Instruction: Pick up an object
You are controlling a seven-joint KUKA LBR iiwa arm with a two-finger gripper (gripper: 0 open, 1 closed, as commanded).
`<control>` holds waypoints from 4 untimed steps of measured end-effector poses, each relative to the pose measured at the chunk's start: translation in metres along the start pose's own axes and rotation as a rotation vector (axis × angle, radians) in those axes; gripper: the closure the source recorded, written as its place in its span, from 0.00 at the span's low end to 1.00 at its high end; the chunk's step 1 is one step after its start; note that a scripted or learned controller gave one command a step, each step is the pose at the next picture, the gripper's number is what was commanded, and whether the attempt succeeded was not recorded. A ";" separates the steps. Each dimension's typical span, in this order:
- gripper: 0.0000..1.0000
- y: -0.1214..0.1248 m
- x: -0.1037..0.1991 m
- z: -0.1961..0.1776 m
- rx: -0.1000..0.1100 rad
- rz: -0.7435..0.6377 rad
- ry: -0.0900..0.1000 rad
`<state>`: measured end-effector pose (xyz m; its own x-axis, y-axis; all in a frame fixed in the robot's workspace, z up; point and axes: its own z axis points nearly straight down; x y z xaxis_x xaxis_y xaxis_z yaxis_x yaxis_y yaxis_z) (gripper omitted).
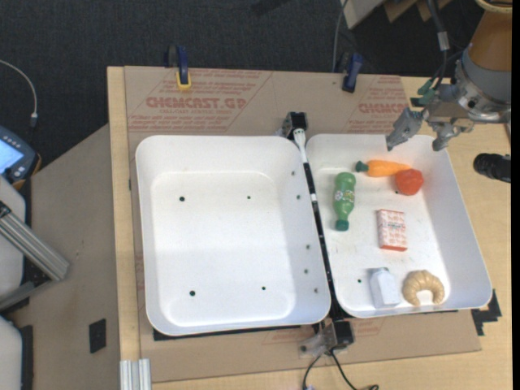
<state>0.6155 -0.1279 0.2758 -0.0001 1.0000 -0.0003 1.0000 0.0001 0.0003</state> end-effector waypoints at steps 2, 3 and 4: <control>0.00 -0.021 -0.051 -0.048 -0.002 0.004 -0.004; 0.00 -0.064 -0.068 -0.100 -0.005 0.003 -0.003; 0.00 -0.057 -0.098 -0.056 0.003 0.002 0.000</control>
<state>0.5587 -0.2255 0.3320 0.0023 1.0000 -0.0006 1.0000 -0.0023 -0.0029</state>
